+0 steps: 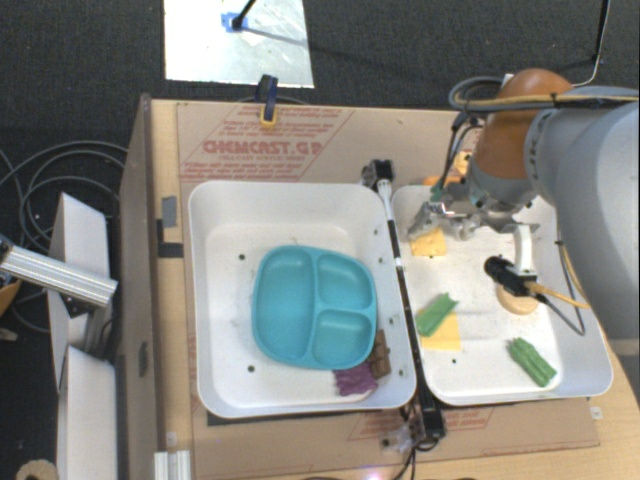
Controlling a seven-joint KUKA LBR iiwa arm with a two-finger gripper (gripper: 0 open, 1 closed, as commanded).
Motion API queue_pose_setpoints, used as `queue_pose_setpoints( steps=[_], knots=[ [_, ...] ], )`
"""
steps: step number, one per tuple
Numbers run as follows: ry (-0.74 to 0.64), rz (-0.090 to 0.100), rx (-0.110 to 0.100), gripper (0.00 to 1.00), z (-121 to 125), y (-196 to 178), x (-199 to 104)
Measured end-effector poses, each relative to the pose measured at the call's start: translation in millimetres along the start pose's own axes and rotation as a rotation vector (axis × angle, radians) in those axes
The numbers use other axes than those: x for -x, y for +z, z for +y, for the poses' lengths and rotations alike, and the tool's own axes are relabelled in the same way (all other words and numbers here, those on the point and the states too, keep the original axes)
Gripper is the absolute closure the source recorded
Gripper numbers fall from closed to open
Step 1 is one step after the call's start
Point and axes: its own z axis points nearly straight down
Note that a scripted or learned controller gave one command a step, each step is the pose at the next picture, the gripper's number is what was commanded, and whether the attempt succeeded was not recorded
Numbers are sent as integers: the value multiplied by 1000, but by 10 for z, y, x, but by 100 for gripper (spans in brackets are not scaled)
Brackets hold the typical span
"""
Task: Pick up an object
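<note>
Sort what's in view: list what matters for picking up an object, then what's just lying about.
Likely in the job:
- gripper
- small yellow wedge beside it
- right white bin holding the wedge

Lying about:
- teal divided plastic plate
- purple crumpled piece
- green ridged stick
- green-and-yellow piece

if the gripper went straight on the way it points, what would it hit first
Probably the yellow wedge in the right bin, lying just below the gripper; depth is unclear from this slant, so it might meet bare bin floor beside it.
</note>
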Motion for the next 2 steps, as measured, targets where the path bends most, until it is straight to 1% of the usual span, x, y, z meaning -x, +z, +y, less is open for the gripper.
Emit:
queue_pose_setpoints(
  steps=[1, 2],
  knots=[
    [-1, -1, -2, 0, -10, 6, -76],
    [-2, -3, 11, 100, 30, -156, -63]
  ],
)
